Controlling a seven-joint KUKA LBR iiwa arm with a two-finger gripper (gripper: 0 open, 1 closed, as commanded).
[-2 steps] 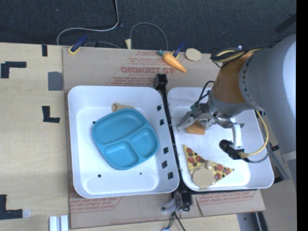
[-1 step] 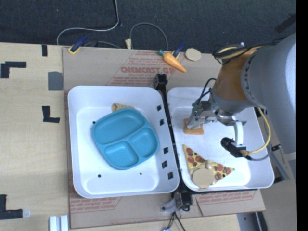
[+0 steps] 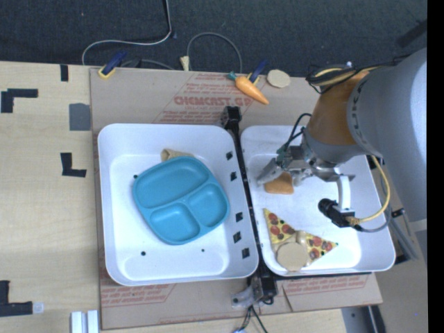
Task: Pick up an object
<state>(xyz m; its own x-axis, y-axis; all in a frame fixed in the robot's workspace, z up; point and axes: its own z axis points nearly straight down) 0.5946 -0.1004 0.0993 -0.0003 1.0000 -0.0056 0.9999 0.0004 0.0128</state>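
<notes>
My gripper (image 3: 272, 173) is low in the right bin (image 3: 374, 255), near that bin's left wall. A tan, bread-like piece (image 3: 280, 185) lies right under and beside its tip, touching it or nearly so. A pizza slice (image 3: 283, 229) with red topping lies toward the front of the same bin, with a round tan disc (image 3: 292, 257) resting on it. The grey arm with its orange band (image 3: 333, 113) comes in from the right over the bin's back half.
The left bin (image 3: 114, 186) holds a blue divided plate (image 3: 182, 200) with a tan piece (image 3: 173, 155) peeking out behind it. Beyond the bins, a toy carrot (image 3: 251, 89) and a small tan disc (image 3: 279, 79) lie on the cardboard. A black cable (image 3: 338, 214) loops off the wrist.
</notes>
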